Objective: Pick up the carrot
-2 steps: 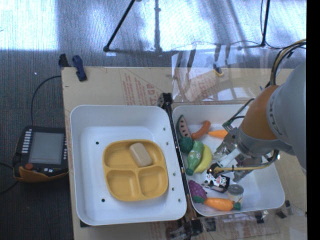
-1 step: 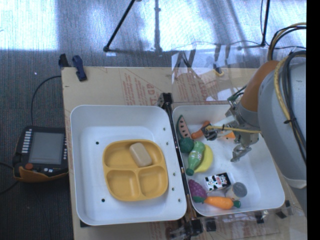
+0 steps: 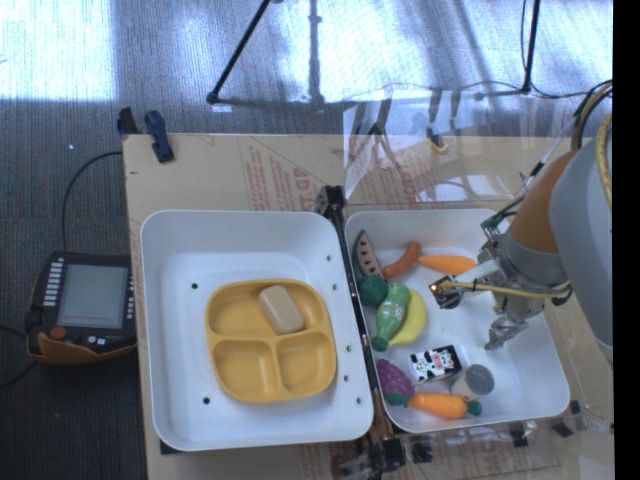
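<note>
Two orange pieces sat in your right bin, so check which one you meant: the carrot with its green top lay at the near edge, just beside the purple grapes and below the small milk carton, while a plainer orange piece lay toward the far side next to the sausage. Your gripper hung over the right half of that bin, up and to the right of the carrot, apart from it — the grey can lay between them. Whether the jaws were spread or pressed together you could not tell from above; nothing showed between them. Left bin held the yellow tray with a bread piece.
</note>
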Motion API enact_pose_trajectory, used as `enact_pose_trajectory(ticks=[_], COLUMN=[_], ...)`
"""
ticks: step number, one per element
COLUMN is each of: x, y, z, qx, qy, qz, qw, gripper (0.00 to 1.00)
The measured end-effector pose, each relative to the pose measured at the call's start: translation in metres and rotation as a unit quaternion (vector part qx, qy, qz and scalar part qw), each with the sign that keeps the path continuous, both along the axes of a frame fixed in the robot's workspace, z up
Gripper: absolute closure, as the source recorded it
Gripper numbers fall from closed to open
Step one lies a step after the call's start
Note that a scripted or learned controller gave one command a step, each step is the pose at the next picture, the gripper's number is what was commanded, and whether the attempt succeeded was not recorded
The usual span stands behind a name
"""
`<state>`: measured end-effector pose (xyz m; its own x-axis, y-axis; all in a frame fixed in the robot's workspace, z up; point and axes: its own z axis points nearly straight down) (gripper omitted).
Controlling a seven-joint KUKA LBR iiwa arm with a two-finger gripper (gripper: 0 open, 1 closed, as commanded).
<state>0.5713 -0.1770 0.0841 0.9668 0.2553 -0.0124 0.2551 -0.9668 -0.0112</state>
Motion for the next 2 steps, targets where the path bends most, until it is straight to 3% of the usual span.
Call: enact_pose_trajectory(ticks=[1, 2], x=[0.061, 0.065], y=[0.000, -0.034], z=[-0.001, 0.000], qx=[0.0006, 0.0005], qy=[0.002, -0.002], qz=[-0.027, 0.004], qw=[0.9996, 1.0000], gripper=[0.00, 0.00])
